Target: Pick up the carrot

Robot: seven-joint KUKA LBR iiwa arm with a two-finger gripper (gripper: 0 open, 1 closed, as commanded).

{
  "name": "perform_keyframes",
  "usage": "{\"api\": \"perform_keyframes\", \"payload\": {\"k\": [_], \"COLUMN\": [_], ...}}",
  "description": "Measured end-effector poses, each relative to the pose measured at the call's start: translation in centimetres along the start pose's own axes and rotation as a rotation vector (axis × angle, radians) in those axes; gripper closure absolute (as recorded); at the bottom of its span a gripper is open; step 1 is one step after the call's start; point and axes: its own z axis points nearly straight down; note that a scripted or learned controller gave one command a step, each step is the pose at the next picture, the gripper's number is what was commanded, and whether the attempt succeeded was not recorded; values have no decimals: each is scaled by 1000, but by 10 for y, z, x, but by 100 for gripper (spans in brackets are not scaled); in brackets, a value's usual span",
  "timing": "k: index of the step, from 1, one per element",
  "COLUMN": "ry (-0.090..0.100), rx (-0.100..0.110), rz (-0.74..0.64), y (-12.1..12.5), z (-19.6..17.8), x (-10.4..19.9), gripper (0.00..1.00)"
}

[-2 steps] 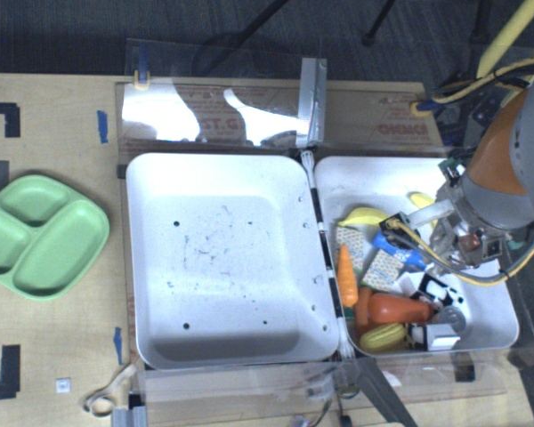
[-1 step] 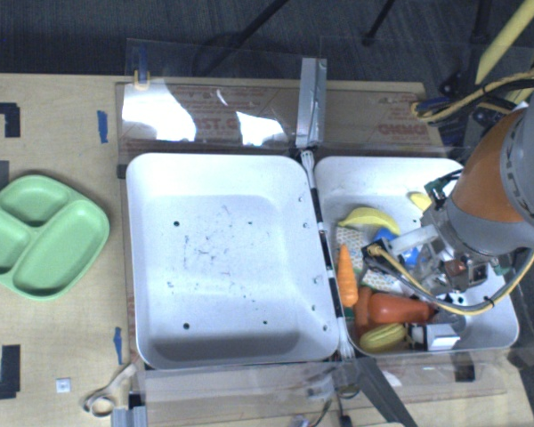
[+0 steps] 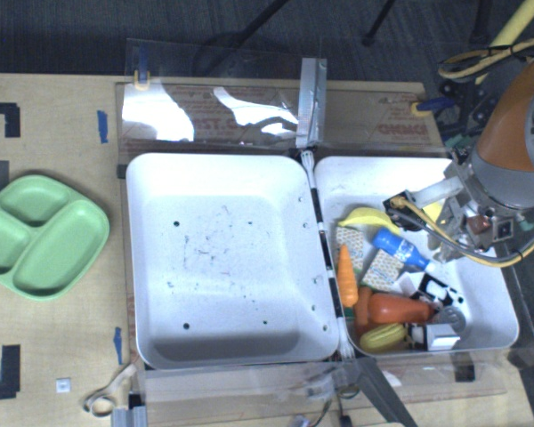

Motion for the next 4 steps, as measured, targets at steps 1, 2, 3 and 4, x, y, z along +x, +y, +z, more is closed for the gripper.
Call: {"api": "perform_keyframes", "payload": {"k": [1, 2, 3, 4], "ry": [-1, 0, 0, 1], "rx": [1, 0, 2, 0], "rz": [5, 1, 4, 0], "y": [101, 122, 129, 132], "z": [32, 6, 61, 49], "x": [-20, -22, -55, -39], "gripper": [100, 100, 100, 100]}}
